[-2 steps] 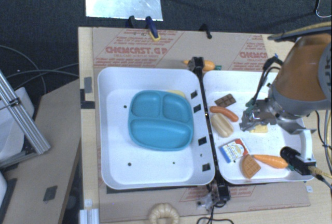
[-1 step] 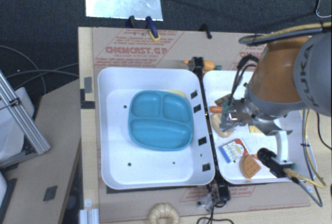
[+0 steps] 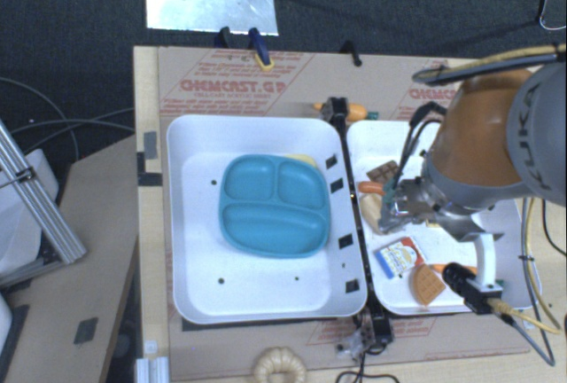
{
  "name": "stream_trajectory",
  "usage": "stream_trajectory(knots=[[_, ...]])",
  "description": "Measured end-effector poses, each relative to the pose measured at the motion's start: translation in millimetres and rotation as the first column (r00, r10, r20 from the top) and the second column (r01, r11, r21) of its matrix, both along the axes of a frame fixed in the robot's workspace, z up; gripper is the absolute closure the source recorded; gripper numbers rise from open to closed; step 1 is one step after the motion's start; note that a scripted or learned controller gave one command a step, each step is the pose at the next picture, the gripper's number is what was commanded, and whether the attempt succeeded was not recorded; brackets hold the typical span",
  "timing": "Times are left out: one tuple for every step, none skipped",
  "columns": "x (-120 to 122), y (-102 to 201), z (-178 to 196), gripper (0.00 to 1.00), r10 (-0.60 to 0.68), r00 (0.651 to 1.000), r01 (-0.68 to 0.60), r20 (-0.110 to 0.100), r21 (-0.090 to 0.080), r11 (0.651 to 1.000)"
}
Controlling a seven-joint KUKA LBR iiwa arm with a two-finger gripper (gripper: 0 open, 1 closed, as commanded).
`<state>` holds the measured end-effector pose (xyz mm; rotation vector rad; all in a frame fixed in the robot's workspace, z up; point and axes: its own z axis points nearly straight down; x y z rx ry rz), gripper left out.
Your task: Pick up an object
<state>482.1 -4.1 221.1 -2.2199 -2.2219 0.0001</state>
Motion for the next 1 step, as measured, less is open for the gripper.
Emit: stream_trajectory(knots=[[16.5,-10.9,1.5,1.00,-0.001,1.000,0.001,0.003,-0.001,1.000]])
